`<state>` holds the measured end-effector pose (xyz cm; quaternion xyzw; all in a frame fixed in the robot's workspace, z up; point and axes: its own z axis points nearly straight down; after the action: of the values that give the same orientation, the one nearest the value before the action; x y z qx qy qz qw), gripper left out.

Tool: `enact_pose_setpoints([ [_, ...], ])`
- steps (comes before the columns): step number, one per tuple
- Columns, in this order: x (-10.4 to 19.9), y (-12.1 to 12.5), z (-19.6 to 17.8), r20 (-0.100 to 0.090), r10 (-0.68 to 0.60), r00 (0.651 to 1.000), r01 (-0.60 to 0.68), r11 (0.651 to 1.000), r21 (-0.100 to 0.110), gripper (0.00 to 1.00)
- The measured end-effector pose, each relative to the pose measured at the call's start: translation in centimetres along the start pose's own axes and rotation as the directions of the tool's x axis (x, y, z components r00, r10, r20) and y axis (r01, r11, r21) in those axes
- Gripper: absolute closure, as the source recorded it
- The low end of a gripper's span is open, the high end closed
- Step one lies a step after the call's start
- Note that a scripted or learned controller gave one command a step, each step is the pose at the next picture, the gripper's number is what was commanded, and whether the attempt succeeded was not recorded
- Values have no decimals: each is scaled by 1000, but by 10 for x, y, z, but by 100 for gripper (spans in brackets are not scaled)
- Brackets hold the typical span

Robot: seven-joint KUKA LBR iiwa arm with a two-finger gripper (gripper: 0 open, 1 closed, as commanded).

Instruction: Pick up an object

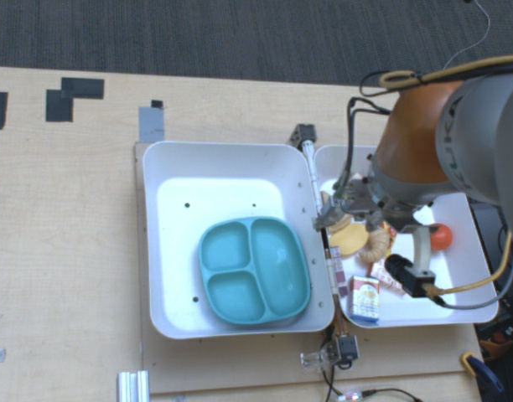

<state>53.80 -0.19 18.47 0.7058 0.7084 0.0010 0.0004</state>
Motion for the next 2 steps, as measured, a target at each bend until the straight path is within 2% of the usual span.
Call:
enact_pose_setpoints([
  [1,-85,32,21,3,1,1000,-1,1000,-1,0],
  [2,-98,59,84,3,1,1000,-1,1000,-17,0],
])
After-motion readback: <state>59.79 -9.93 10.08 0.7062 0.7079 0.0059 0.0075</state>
